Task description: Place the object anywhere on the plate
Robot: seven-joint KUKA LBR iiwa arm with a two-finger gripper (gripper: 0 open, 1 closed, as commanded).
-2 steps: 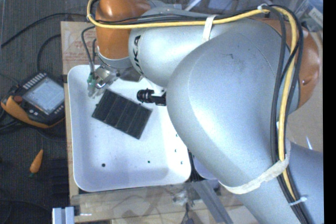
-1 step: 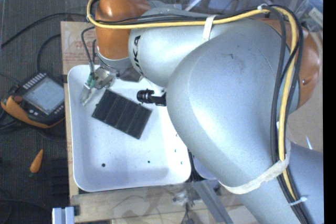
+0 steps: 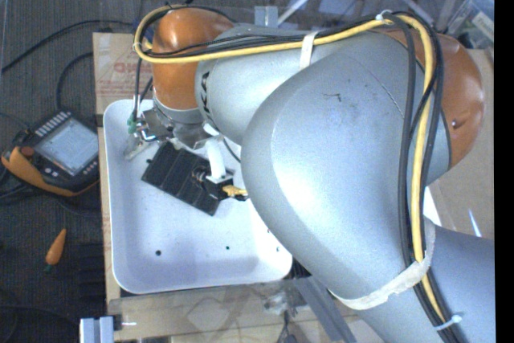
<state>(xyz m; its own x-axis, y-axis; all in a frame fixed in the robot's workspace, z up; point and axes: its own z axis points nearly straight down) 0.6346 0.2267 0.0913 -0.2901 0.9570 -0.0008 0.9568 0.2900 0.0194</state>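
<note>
My gripper [image 3: 138, 132] hangs low over the far left corner of the left white bin [image 3: 185, 253], close to its left wall. A small green bit [image 3: 131, 123] shows right at the gripper's tip; I cannot tell what it is or whether it is held. The grey arm, with its orange band [image 3: 177, 52] above the wrist, reaches in from the right and hides the right side of the bench.
The bin's near half is bare white floor with a few small dark specks [image 3: 158, 254]. A cardboard sheet [image 3: 112, 68] lies under the bin's far edge. Off the bench at left sit a handheld control unit [image 3: 64, 149] and a small orange object [image 3: 55, 247].
</note>
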